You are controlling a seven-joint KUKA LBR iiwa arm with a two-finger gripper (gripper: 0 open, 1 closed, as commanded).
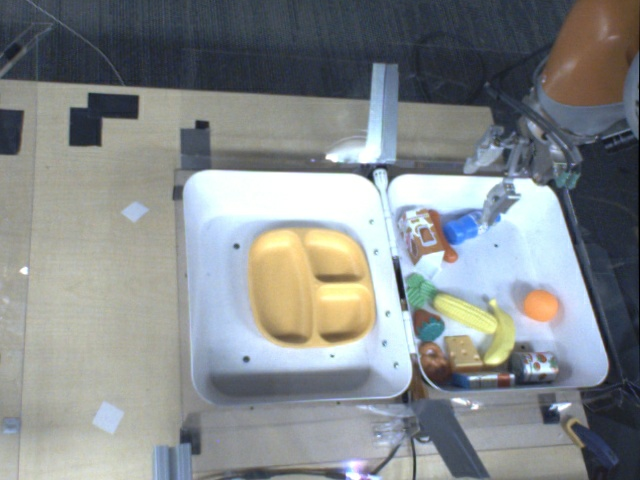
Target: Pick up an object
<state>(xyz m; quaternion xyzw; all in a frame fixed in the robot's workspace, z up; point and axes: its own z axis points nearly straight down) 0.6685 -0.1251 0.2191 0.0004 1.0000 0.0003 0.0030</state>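
The right bin [570,268] holds several small objects: a red and white toy carton [422,233], a blue piece [462,228], an orange ball [541,305], a yellow banana [500,336], a corn cob with green leaves [455,308], a tan block [462,350] and a small can [536,366]. My gripper [500,196] hangs over the far edge of this bin, just right of the blue piece and apart from it. Nothing is seen in its grasp.
The left bin [215,268] holds a yellow divided tray [308,286]. A metal post [384,118] stands behind the wall between the bins. The orange-banded arm [595,48] comes in from the upper right. Most objects crowd the right bin's near left part.
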